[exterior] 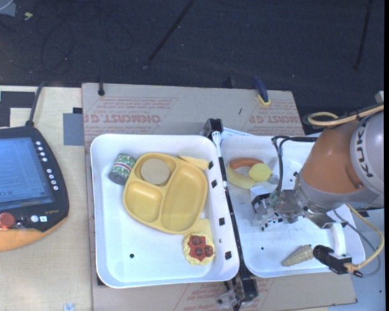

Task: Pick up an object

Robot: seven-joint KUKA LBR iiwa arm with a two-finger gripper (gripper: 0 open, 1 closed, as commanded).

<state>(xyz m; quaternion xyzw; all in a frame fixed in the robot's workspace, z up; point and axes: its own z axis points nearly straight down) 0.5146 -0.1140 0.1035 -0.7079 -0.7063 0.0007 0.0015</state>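
Camera view from above the bench: we see the grey-and-orange arm (337,167) reaching in from the right, its gripper (267,211) low over the floor of the right bin (272,264), with a hot dog (245,163) and a yellow fruit (260,172) lying close by toward the bin's far wall and a cone-shaped toy (297,256) near the front wall. We judge this the approach step of a pick, though we cannot tell from here what state the tool is in, and nothing visible sits in it. Next, we reckon, it must settle squarely over 1 of these pieces before closing; the left bin (149,264) holds a yellow divided plate (165,192), a small can (123,166) and a toy pizza (199,247).
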